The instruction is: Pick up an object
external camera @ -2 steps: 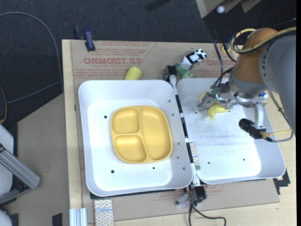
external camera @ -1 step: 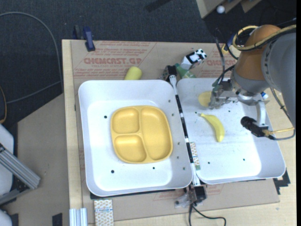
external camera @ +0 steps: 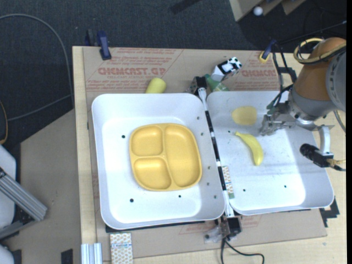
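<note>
**Operator:** Two things lie within reach of the hand (external camera: 268, 124), and I'm steering for one of them. The hand sits low in the right bin (external camera: 286, 194), toward the upper right of the frame, with the arm's orange band above it. I cannot tell from this slant whether it is released or clenched, and nothing shows in it.

**Observer:** Which thing is nearer?

**Operator:** I make it the pale yellow round piece (external camera: 244, 115), just left of the hand and a touch higher in the frame. The banana (external camera: 251, 147) lies below and left of the hand, near it but apart. Its long axis runs diagonally, from upper left down to lower right, so I judge a grasp would want the hand set across that line.

**Observer:** And farther out?

**Operator:** The left bin (external camera: 110, 202) holds a yellow divided plate (external camera: 165, 157), well apart from the hand. Above the bins, on the table (external camera: 82, 120), a small yellow object (external camera: 155, 85) sits beside the printing on the cardboard.

**Observer:** Can you read it?

**Operator:** Red letters, roughly "CHEMCAST GP", repeated near the upper right. The smaller line above them is too fine for me.
</note>
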Motion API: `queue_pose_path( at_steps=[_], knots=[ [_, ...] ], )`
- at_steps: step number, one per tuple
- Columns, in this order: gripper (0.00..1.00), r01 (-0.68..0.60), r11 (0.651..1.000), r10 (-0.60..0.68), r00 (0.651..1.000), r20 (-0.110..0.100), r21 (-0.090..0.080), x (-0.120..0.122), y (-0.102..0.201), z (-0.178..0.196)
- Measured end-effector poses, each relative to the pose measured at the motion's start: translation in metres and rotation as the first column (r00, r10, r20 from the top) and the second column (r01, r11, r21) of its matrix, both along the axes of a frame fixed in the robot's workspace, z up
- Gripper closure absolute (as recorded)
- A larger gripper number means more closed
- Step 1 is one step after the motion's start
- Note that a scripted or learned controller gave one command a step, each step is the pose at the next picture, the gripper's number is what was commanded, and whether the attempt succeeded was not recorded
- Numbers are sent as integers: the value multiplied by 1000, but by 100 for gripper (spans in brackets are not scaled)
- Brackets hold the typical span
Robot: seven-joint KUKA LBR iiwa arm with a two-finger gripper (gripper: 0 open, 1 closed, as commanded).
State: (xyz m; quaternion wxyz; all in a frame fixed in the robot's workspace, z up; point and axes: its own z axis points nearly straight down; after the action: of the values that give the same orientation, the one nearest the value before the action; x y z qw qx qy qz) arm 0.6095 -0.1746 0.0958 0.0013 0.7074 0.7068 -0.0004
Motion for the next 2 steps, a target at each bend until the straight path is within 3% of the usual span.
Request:
queue_pose_path(
  at_steps=[1, 2],
  knots=[
    [100, -2, 1000, 2, 1000, -3, 4, -33, 68, 25],
    [0, -2, 1000, 2, 1000, -4, 4, -33, 68, 24]
  ],
)
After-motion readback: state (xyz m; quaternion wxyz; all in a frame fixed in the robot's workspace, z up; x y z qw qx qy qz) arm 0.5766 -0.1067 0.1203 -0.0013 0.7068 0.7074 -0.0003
